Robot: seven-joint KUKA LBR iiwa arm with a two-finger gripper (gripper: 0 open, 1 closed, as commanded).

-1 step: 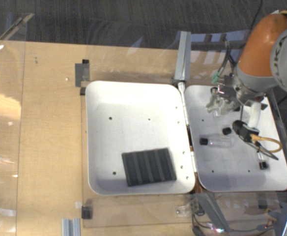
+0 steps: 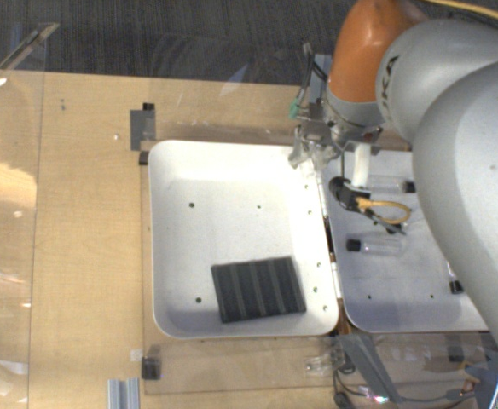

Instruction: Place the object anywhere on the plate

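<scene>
Reaching in from the right, the big grey arm [image 2: 462, 143] takes up most of that side. It has an orange band [image 2: 364, 45] near its end. The arm bends down to the back of the bins.

Under it is the desk [image 2: 78, 228], made of pale wood. Bright light shines on its left part.

Two white bins sit side by side on the desk. The left bin [image 2: 232, 177] can be seen whole. The right bin [image 2: 402, 296] is partly hidden by the arm.

A black plate [image 2: 257, 290] lies flat in the left bin. It is a rectangle with ridges running along its top. It sits near the front right corner of that bin and is turned a little.

The jaws hang at the back right corner of the left bin, close to the rim where the two bins meet. They are well apart from the plate. I cannot tell if the jaws are open or closed, or if they hold or touch anything.

A small dark thing [image 2: 352, 245] lies in the right bin with something clear just beside it. It is too small to tell what it is.

Two little black clips [image 2: 147, 126] sit at the left corners of the left bin.
</scene>
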